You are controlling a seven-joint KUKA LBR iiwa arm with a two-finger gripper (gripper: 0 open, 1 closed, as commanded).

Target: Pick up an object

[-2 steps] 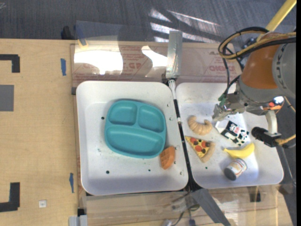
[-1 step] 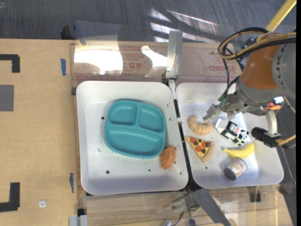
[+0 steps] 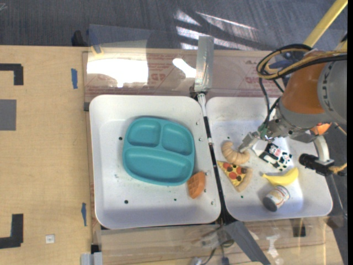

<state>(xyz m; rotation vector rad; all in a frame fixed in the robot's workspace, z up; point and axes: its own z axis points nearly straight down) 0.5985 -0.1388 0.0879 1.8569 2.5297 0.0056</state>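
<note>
Pale wooden worktop bearing two shallow white bins; dark grey carpet beyond. Left white bin: teal three-compartment plastic plate, orange-brown bread piece just beside its right corner. Right white bin: golden croissant, pizza slice, yellow banana, small grey can, black-and-white toy. End effector low beside croissant; finger state cannot tell.

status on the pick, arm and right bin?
Gripper low in right bin, tip at croissant, grasp unconfirmed. Pizza slice, banana, can and black-and-white toy crowd close by.
</note>
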